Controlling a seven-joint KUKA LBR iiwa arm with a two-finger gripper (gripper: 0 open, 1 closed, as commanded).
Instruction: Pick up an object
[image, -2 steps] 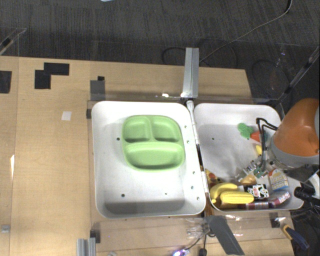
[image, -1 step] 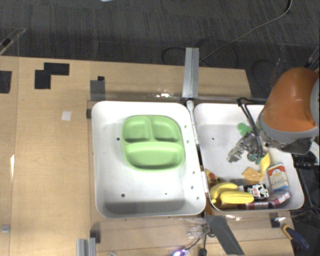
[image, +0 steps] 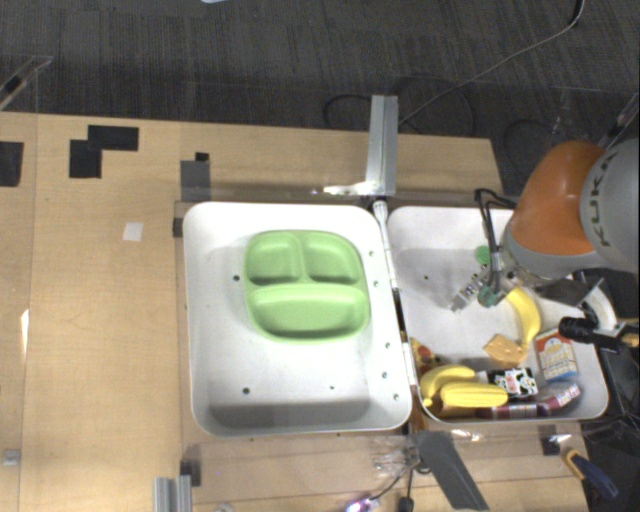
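A light wooden bench (image: 90, 330) is lying before dark grey carpet (image: 250, 50) and bearing two white bins. The left bin (image: 215, 390) is holding a green divided plate (image: 303, 283), lying flat. The right bin (image: 430, 250) is holding a curved banana (image: 524, 312), its long axis running up and down the view, near the bin's right side. The gripper (image: 478, 292) is hanging just left of the banana; whether it is open or gripping anything cannot be told. Further items are crowding the bin's near edge.
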